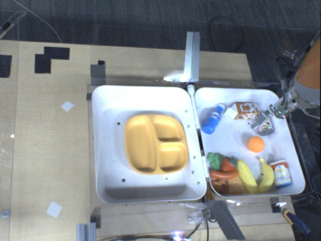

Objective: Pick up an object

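Tool point(265, 120) over right bin point(296, 149), beside orange ball point(256, 144); finger spread cannot be told; arm point(306, 79) cut off.

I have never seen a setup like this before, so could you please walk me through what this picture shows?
This is one photo from a camera fixed above a workbench, looking down at a slant. Two shallow white bins sit side by side. The left bin holds a yellow tray with compartments. The right bin holds small items: a blue bottle, a small printed packet, an orange ball, a banana, a corn cob, some toy vegetables and a small carton.

The machine is a robot arm, grey and orange, reaching in from the picture's right. Its two-finger gripper is low over the right bin's upper right part, beside the packet. I cannot tell whether it holds anything. Its job is simply to pick up one object.
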